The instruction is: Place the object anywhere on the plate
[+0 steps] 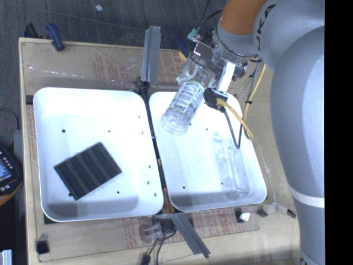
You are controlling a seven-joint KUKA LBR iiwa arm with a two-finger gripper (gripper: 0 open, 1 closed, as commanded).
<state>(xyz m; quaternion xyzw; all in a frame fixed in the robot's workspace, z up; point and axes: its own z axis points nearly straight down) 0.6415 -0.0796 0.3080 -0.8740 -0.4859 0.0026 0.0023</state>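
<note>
Clear plastic is being carried above the right bin (251, 195): a transparent bottle (183, 106) is being held by its upper end in the hand (205, 70), hanging tilted with its base lowest, over the bin's near-left part; the hand is closed on the bottle, the neck being seen between the fingers. The carrying step is judged to be under way; the dark ribbed plate (88, 170) is lying in the left bin (49, 101), well apart from the bottle, so a move leftward across the divider and a lowering over the plate are being called for before release. The bottle is looking ridged, empty and see-through; a second clear item (231, 170) is lying in the right bin.
</note>
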